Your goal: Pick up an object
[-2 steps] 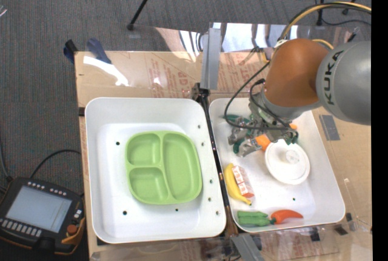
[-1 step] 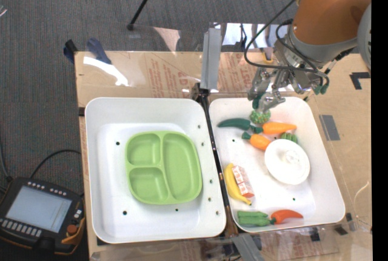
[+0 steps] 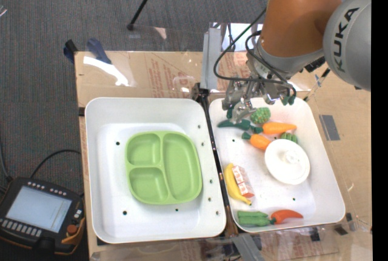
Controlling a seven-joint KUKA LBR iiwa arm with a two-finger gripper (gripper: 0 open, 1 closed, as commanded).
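Observation:
My gripper (image 3: pixel 241 107) hangs low over the far left corner of the right bin (image 3: pixel 324 178), under the orange wrist band. Just below and beside it lie a dark green vegetable (image 3: pixel 235 124) and a small broccoli (image 3: pixel 261 114). Two orange carrots (image 3: pixel 279 128) (image 3: pixel 259 142) lie next to these. Nearer the middle sits a round white lid (image 3: pixel 287 161). A yellow banana (image 3: pixel 233 186) and a red-and-white carton (image 3: pixel 243 180) lie at the bin's left side. A green pod (image 3: pixel 253 218) and a red chili (image 3: pixel 287 215) rest at the near edge.
The left bin (image 3: pixel 106 193) holds a light green divided plate (image 3: pixel 163 167). Cables loop around the wrist above the right bin's far edge. A teach pendant (image 3: pixel 39 211) lies on the floor at the lower left.

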